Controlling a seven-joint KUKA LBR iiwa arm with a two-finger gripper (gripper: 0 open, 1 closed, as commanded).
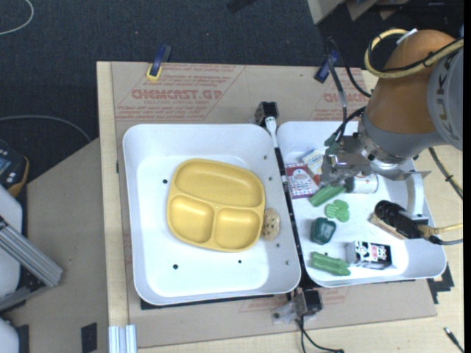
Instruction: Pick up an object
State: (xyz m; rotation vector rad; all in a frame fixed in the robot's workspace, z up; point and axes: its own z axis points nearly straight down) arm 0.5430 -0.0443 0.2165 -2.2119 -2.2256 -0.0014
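Green strip (329,263), near edge of the right bin (423,259); black-and-white box (372,253) beside it. Gripper (333,171) over that bin, just above a green stick (326,195); I cannot tell whether it is open or closed. Left bin (140,197): yellow divided plate (215,204), cookie (271,224) against its rim.

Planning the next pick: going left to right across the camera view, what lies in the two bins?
Yellow divided plate → cookie → red-and-white packet → small light-green piece → black-and-white carton.
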